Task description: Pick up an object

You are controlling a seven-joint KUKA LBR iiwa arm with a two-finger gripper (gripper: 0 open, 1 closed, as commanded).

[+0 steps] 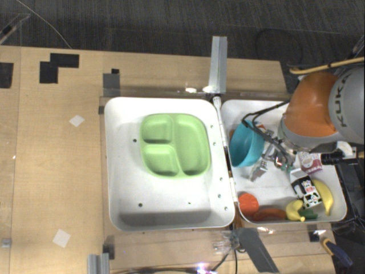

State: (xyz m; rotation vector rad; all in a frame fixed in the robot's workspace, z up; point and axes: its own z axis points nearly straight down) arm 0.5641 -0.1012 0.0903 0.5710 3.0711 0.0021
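My gripper (pixel 263 165) hangs low over the right bin (pixel 336 210), in its middle. A blue cup (pixel 246 146) lies tipped on its side just left of the gripper, close to it or touching it; I cannot see it held. Along the bin's front edge sit an orange ball (pixel 247 200), a dark red piece (pixel 270 213) and a yellow banana (pixel 326 196) with a small yellow and green item (pixel 297 211) beside it. The arm's orange band (pixel 311 110) covers the bin's back right part.
The left bin (pixel 122 170) holds a green divided plate (pixel 174 144) near its middle. A metal post (pixel 218 64) stands behind the wall between the two bins. Wooden bench surface extends to the left.
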